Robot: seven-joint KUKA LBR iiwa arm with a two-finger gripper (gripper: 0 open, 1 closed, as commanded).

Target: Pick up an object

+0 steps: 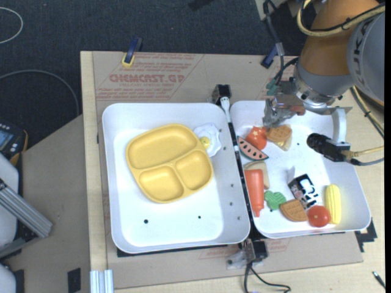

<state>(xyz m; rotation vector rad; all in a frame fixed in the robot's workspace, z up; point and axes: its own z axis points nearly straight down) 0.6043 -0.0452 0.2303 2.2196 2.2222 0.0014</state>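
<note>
My gripper (276,116) hangs low over the far left part of the right bin (348,163), below the orange band of the arm. Directly beneath it lie a tan bread piece (281,134) and a red toy fruit (257,138), with a watermelon slice (252,151) just in front of them. The gripper's tip is close above the bread piece; whether it touches is unclear. Nothing is visibly lifted off the bin floor.
Nearer in the right bin lie a carrot (255,189), a green piece (275,198), a brown cookie (294,210), a tomato (318,216), a yellow corn cob (333,203) and a black-and-white block (303,188). The left bin (122,218) holds a yellow divided plate (170,162) and a fried egg (208,138).
</note>
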